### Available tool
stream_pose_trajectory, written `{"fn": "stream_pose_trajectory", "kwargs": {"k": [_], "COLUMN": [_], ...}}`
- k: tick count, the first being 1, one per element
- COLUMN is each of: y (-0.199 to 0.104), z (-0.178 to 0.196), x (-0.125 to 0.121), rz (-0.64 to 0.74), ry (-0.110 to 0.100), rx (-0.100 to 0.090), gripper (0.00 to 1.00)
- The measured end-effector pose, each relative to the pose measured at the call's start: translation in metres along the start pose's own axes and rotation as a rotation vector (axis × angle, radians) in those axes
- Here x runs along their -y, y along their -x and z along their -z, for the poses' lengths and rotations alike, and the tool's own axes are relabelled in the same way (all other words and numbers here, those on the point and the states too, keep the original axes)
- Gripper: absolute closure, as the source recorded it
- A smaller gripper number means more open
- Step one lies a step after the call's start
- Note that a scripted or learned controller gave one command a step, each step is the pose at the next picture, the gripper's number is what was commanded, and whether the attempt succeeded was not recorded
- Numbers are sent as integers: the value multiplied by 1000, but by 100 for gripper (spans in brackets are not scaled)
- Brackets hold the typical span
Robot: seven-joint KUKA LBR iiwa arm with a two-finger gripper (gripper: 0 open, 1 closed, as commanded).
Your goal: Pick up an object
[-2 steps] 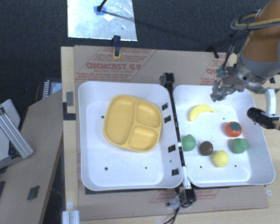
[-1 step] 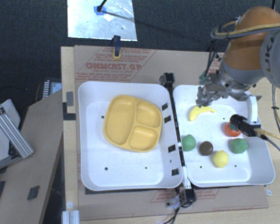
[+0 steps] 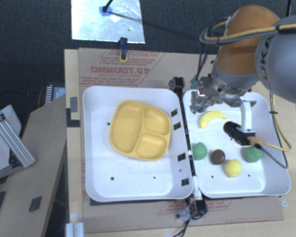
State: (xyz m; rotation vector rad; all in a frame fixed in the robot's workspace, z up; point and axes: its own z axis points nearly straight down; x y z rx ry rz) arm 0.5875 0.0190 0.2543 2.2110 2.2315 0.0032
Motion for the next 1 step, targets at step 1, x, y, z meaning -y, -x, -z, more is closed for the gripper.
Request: {"fn": "stream_pose_trajectory", "kwargs": {"k": [1], "y": [-50], "z": [-18], "x": [8], "rz": [-2], "ry": [-1], "rx": [1], "gripper": [100]}}
